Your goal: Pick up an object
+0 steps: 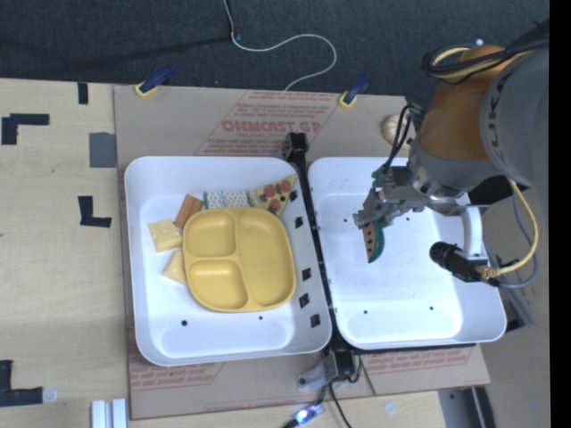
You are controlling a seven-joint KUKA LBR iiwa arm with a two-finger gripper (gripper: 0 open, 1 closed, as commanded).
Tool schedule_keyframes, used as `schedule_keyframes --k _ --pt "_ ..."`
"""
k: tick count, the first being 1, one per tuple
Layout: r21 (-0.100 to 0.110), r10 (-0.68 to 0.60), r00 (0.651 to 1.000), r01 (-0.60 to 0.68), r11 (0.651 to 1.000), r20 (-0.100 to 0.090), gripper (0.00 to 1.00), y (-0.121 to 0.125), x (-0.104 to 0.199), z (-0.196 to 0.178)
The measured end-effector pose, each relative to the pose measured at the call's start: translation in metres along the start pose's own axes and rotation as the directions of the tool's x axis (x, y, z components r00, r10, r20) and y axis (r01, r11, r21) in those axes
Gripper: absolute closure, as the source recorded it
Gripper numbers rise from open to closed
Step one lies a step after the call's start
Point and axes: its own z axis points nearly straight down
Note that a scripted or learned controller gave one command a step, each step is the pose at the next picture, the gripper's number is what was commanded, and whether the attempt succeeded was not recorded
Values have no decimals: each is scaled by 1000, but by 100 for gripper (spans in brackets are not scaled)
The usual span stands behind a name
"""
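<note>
In left bin: yellow tray, food pieces | right bin: fingers grip green object

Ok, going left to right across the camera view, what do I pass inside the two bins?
Pale cracker pieces → yellow divided plate in the left bin → divider between bins → gripper holding a dark green object over the right bin.

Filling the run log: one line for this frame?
gripper: shut on green object | over right bin | yellow plate in left bin
</note>
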Motion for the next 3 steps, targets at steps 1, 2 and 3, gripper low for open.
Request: schedule_keyframes --k 1,2,3 --pt "-1 -1 1000 1 1000 0 100 29 50 3" --pt "0 4 1000 -4 1000 1 100 41 49 2" --pt "-1 3 1000 -3 1000 0 100 39 60 -16"
